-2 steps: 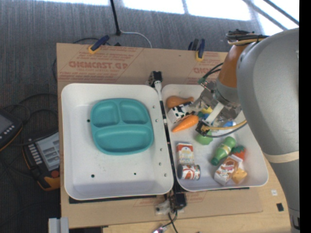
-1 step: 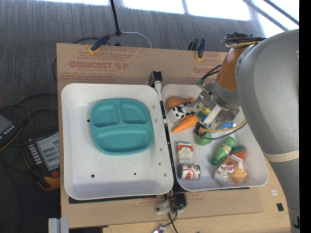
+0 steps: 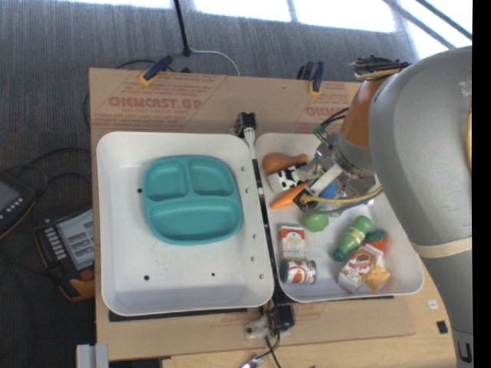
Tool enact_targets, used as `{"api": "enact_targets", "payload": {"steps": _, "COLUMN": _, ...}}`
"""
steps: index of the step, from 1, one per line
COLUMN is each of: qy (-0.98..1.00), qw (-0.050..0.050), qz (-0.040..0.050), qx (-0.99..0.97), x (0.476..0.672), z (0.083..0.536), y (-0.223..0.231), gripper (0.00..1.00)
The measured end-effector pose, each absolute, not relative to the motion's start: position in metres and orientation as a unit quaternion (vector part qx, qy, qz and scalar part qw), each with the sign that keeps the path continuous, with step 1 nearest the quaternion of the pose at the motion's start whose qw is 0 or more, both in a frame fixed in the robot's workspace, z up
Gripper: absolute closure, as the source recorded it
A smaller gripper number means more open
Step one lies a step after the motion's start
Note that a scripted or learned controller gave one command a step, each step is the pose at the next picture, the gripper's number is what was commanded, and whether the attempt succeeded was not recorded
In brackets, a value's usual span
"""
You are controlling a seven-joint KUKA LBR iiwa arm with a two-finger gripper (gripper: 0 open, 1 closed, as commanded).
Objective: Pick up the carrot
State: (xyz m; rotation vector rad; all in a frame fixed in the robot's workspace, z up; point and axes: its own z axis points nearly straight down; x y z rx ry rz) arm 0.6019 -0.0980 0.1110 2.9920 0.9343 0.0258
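Reaching in from the right, the grey arm (image 3: 430, 152) had its end effector (image 3: 311, 195) low inside the right bin (image 3: 399, 286), at that bin's far-left part. Whether the end effector was released or clenched cannot be told from this view. The carrot (image 3: 285, 198) lay just to its left, close to the wall between the two bins, its orange body slanting and its right end meeting the tip of the end effector. A brown toy (image 3: 282, 162) sat just beyond the carrot, with a black-and-white item (image 3: 287, 179) between them. A small green round item (image 3: 315, 222) lay just nearer than the end effector. Farther toward the near side were a small carton (image 3: 292, 244), a can on its side (image 3: 299, 271), a green bottle (image 3: 351, 238) and a red-and-white packet (image 3: 360, 267). The left bin (image 3: 123, 282) held a teal divided plate (image 3: 193, 198). Both bins rested on a brown-topped table (image 3: 153, 102).
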Motion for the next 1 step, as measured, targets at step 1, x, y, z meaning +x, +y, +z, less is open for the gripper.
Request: {"api": "enact_targets", "payload": {"steps": 1, "qy": 0.346, "qw": -0.001, "qz": -0.0008, "qx": 0.938, "x": 0.5844, "z": 0.1843, "y": -0.0118, "gripper": 0.00}}
